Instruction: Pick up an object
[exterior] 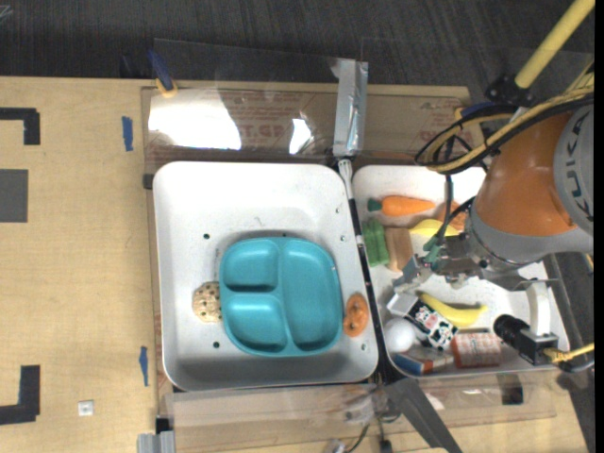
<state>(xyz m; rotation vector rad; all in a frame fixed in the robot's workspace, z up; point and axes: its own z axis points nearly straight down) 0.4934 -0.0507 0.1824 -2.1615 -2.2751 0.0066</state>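
Right now I am watching the end effector (pixel 422 270) hanging low in the right-hand shallow white bin (pixel 408 173), and I cannot tell its state. Just below it a small yellow toy banana (pixel 451 309) is lying on its side, near a black-and-white patterned box (pixel 432 325) and a white ball (pixel 400 337). An orange toy carrot (pixel 408 206) is sitting at the bin's far end. I am judging the banana the likeliest target: probably light, stiff plastic, smooth and a little slippery, so I am thinking a pinch across its narrow middle is safest. The left-hand white bin (pixel 179 196) is carrying a teal divided plastic tray (pixel 279 294).
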